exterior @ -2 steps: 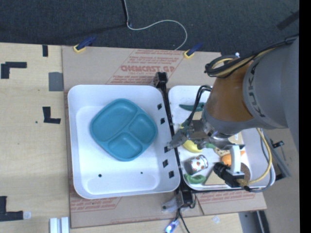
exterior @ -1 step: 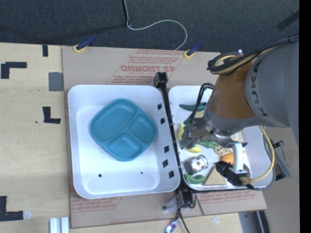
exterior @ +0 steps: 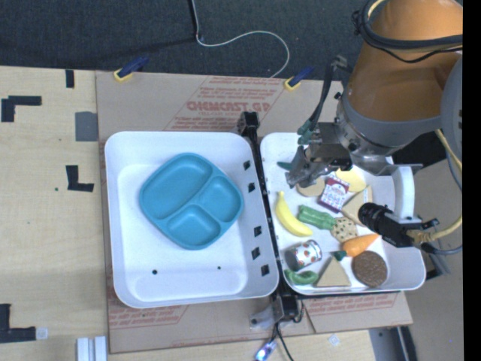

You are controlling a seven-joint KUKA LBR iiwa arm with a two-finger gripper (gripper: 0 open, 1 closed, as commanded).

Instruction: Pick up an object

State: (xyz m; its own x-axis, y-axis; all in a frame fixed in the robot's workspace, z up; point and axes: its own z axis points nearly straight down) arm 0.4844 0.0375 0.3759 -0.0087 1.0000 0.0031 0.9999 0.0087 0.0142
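Note:
The right bin [exterior: 412, 280] holds several toy foods: a yellow banana [exterior: 288, 215], a green pepper [exterior: 317, 219], a purple box [exterior: 334, 194], a speckled cookie [exterior: 344, 228], an orange carrot [exterior: 361, 243], a brown patty [exterior: 370, 268], a small can [exterior: 304, 255] and a tan wedge [exterior: 334, 274]. My gripper [exterior: 299, 173] hangs over the far left part of this bin, just above the banana's top end and left of the purple box. Nothing is visibly held in it. The grey wrist and orange arm body hide the bin's far right corner.
The left bin [exterior: 120, 224] carries a blue divided plate [exterior: 192, 200]. A black divider with clips [exterior: 259, 201] runs between the bins. A black cylindrical fitting [exterior: 383, 224] sticks out over the right bin's right side. A cable [exterior: 248, 40] lies beyond the cardboard.

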